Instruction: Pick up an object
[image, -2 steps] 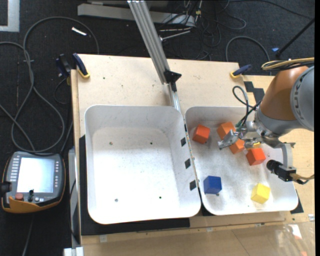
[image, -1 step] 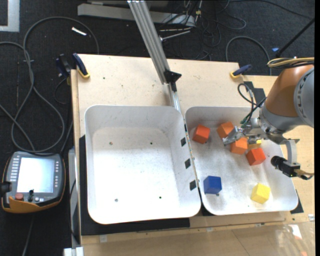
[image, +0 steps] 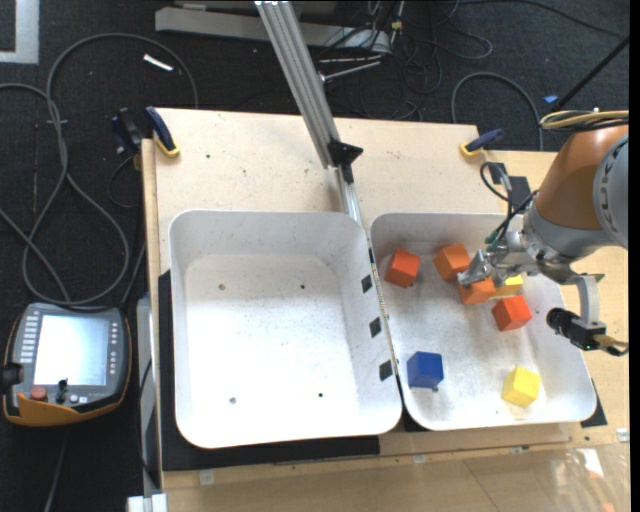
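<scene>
The right bin (image: 470, 418) holds several blocks. An orange cube (image: 403, 268) lies at its back left and another orange cube (image: 450, 260) sits to the right of it. My gripper (image: 483, 272) is down in the bin's back right part, right over a third orange block (image: 478, 292) and touching or almost touching it. A red-orange cube (image: 511, 313) lies just in front and to the right of the gripper. Toward the front are a blue cube (image: 426, 369) and a yellow cube (image: 521, 386). A small yellow piece (image: 514, 283) peeks out beside the gripper.
The left bin (image: 190, 232) stands beside the right one, and they meet at a shared wall (image: 375, 320). A slanted metal bar (image: 305, 85) runs down to the bins' back junction. The arm's orange band (image: 580, 185) hangs over the right bin's back right corner.
</scene>
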